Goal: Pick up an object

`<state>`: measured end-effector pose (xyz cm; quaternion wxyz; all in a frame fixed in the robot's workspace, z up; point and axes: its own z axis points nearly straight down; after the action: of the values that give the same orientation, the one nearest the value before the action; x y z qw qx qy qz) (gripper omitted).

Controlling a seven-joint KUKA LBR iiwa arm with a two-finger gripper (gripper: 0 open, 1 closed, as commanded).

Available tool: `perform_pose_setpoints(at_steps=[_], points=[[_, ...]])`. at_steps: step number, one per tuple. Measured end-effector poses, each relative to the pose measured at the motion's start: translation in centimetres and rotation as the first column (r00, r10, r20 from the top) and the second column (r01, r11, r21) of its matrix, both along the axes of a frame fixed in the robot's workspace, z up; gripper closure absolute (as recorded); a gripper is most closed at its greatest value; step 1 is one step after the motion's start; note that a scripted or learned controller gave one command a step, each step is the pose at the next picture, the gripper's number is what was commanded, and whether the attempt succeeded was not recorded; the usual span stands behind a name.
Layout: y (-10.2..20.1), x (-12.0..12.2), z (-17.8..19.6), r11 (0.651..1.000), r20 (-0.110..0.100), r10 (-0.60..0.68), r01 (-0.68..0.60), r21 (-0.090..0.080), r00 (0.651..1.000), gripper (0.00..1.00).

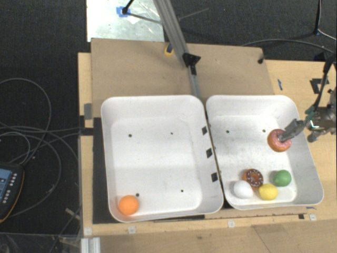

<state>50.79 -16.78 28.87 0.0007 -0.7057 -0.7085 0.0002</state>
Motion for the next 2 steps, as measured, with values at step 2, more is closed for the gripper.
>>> perform_pose_setpoints(at_steps=[2], points=[[0.0, -0.7, -4.4, 1.0, 0.0, -0.003, 0.003, 0.0, 1.0, 0.0]])
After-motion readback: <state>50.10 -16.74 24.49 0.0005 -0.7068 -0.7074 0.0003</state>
